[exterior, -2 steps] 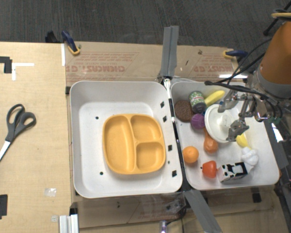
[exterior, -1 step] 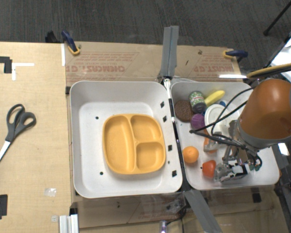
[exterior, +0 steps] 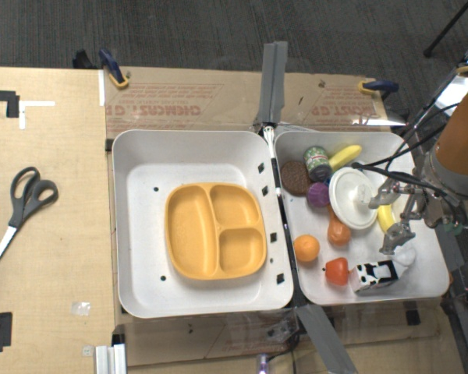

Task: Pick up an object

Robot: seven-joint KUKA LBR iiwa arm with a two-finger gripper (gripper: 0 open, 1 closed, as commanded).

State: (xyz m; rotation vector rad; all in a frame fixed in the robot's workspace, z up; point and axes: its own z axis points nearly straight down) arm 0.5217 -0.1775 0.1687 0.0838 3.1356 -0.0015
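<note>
The gripper is seen low over the right bin, beside a white bowl; whether the jaws are parted cannot be told.

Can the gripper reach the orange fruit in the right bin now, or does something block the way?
Probably yes. The orange lies apart from its neighbours with bare bin floor around it, and the gripper hangs over the same bin.
</note>
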